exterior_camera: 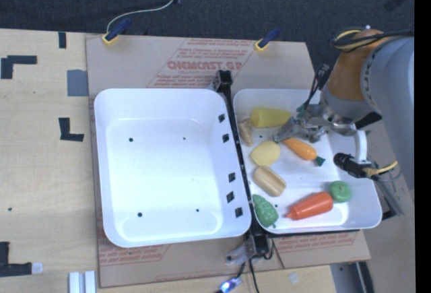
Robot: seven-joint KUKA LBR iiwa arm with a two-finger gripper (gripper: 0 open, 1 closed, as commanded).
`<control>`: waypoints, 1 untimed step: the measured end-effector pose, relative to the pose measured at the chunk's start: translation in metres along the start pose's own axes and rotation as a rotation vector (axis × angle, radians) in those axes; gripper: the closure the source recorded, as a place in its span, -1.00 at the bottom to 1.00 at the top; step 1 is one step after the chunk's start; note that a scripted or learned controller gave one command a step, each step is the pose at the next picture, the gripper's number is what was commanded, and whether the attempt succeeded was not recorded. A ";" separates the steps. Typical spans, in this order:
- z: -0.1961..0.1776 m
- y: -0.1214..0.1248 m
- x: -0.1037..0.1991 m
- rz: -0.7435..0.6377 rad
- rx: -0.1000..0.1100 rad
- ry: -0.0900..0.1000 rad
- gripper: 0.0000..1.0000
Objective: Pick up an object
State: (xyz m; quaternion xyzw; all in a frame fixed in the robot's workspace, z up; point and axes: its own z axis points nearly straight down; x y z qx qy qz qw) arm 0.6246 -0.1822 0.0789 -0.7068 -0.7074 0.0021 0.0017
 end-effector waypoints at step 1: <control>-0.016 0.003 0.000 -0.002 -0.007 -0.002 1.00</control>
